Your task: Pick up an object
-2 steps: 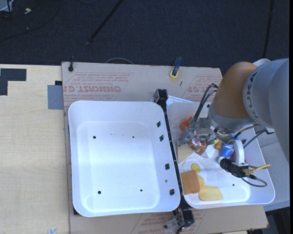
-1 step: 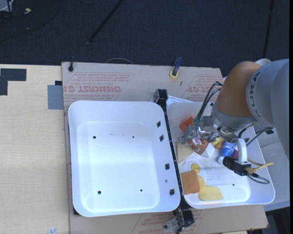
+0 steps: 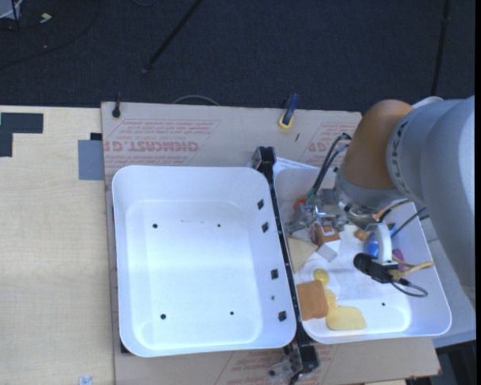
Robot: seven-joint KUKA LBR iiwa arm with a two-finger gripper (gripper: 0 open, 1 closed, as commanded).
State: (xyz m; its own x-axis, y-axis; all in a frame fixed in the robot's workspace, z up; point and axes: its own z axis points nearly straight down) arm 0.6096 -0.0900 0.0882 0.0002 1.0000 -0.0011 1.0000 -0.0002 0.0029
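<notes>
Two shallow white plastic bins (image 3: 136, 215); right bin (image 3: 433, 311) holds one brown block (image 3: 312, 300), two yellow lumps (image 3: 345, 318) at 6 o'clock; hand (image 3: 325, 229) state unclear.

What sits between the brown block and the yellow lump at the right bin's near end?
In the camera view, nothing separates them: the brown block and the yellow lump lie side by side, apparently touching, on the right bin's floor.

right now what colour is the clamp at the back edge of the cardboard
Blue with a yellow tip, the clamp seen in the camera view.
</notes>
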